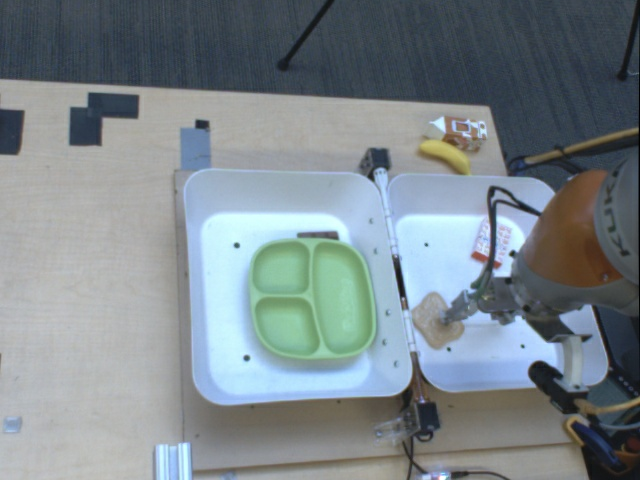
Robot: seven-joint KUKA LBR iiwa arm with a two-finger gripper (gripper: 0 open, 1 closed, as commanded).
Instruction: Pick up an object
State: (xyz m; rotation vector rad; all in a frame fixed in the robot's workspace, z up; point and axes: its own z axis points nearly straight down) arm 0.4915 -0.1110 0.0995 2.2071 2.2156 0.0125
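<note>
- No text, brand, number or sign is legible anywhere in the camera view.
- Red-and-white packet (494, 240) in the right bin (440, 213): printed markings present, too small and blurred to read.
- Small white-and-brown carton (460, 129) on the bench beside the banana (444, 155): printing visible as colour patches only, no letters resolved.
- Green divided plate (312, 299) in the left bin (215, 298): plain surface, no marking seen.
- Black tape patches (100, 116) on the bench top: solid shapes, no lettering.
</note>
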